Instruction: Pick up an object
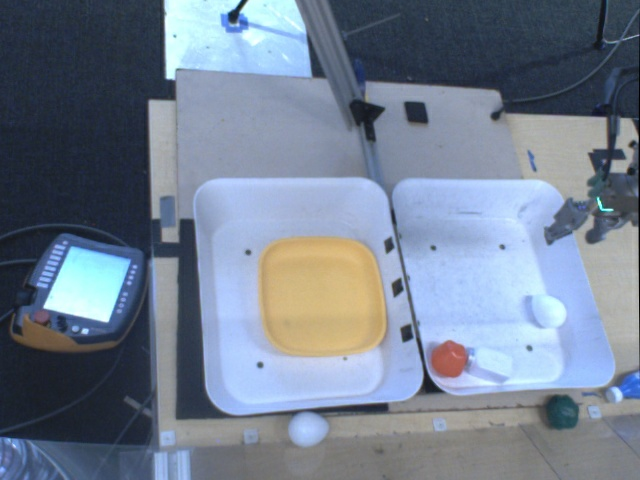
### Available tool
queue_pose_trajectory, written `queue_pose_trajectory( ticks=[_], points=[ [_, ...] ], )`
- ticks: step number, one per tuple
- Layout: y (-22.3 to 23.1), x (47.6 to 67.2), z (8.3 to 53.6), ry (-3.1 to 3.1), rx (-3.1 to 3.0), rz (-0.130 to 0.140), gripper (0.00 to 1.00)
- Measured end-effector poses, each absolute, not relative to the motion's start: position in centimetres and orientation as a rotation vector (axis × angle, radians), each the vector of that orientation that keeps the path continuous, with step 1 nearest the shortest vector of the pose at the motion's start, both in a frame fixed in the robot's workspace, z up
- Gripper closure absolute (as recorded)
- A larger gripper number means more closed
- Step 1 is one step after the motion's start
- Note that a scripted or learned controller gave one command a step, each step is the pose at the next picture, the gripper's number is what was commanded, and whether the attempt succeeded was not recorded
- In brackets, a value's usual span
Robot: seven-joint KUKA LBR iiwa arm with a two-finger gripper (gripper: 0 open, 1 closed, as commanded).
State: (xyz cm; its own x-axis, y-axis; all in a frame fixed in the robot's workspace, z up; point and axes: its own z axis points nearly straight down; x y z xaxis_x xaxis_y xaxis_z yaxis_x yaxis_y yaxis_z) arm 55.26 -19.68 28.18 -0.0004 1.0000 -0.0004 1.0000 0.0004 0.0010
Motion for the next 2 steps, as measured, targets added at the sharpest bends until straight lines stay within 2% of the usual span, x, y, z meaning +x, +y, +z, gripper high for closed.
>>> queue_pose_trajectory(
  ticks=[1, 2],
  points=[
    [-19.7, 55.3, 28.2, 2.221, 2.22, 0.001, 0.0],
    [-19.9, 54.6, 22.2, 2.224, 2.224, -0.003, 0.0]
  ],
)
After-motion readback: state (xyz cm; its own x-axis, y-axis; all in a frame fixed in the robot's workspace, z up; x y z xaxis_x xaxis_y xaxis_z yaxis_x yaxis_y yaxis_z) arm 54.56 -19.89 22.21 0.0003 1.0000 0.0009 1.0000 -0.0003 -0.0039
